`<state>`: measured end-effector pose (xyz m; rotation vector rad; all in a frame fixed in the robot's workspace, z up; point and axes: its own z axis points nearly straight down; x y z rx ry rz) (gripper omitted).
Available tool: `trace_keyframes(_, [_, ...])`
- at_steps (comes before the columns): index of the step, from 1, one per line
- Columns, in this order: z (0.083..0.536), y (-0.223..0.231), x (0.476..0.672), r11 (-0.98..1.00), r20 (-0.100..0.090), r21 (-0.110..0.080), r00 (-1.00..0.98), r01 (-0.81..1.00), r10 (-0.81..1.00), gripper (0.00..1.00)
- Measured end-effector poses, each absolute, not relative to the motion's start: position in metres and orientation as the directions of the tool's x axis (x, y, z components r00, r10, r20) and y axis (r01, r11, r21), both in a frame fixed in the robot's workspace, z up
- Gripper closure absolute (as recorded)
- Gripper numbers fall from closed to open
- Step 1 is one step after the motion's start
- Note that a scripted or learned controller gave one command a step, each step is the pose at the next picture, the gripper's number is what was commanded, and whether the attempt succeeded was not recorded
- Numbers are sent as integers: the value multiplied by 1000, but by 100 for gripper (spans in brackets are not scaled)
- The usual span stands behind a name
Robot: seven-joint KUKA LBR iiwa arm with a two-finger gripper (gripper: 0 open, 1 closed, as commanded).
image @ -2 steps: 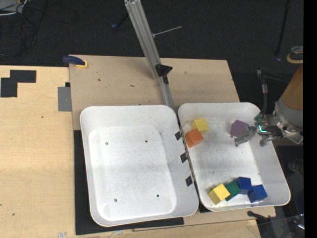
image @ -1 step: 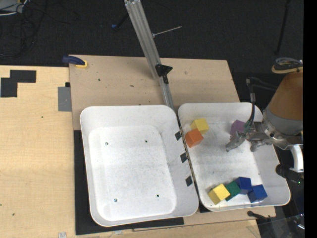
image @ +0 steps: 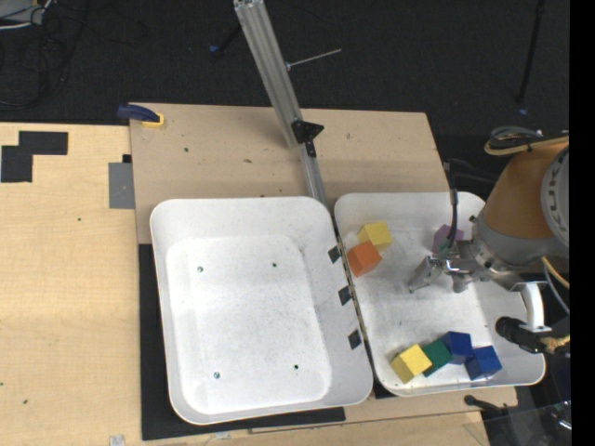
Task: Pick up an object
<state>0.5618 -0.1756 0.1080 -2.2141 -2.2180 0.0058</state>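
Fingers (image: 420, 277) of your gripper (image: 439, 275) stand spread apart, with only bare white bin floor showing between them; you are holding no object. The gripper sits low over the right bin (image: 409, 337), in its upper right part, with the grey arm (image: 521, 240) and its orange band (image: 516, 189) reaching in from the right edge. A small purple piece (image: 446, 237) shows just above the gripper, close against the wrist; you cannot tell whether it is a loose block or part of the tool.

To the gripper's left, near the inner wall of that same bin, you have an orange block (image: 363, 258) and a yellow block (image: 376, 234) touching each other, the yellow one slightly farther back. Well apart from the gripper, along the near side of the bin, a cluster lies together: a second yellow block (image: 410, 362), a green block (image: 435, 355) just beside it, then two blue blocks (image: 459, 344) and (image: 482, 362) to the right.

The left bin (image: 242, 309) lies alongside, its floor showing a few dark specks. Both bins rest on a tan board (image: 232, 151), from which a slanted metal rail (image: 274, 72) rises behind them. A small blue and yellow clamp (image: 139, 114) sits at the board's far left corner.
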Motion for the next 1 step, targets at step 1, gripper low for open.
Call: trace_keyframes(1, [92, -175, 562, -3, 1, -2, 3, 1000, 1000, 0])
